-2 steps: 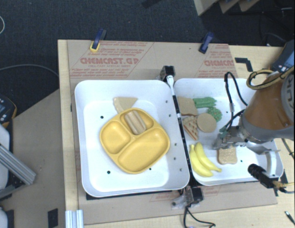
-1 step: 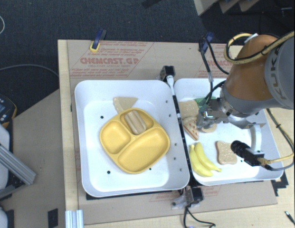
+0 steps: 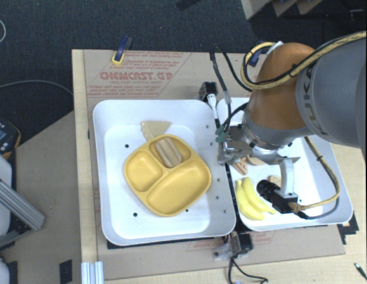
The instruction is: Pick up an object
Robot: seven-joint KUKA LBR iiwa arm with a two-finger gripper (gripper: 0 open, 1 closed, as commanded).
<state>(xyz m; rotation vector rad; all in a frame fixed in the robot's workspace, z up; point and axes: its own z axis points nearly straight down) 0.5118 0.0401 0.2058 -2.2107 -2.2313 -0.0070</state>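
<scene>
Yellow divided plate (image 3: 166, 181) in left bin (image 3: 106, 158); bananas (image 3: 252, 200) in right bin (image 3: 340, 203)

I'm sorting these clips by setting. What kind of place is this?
Probably a robotics lab test bench, not a kitchen: a grey and orange arm works over two white bins, a yellow divided plate and toy bananas lie in them, and loose cables run along the board.
</scene>
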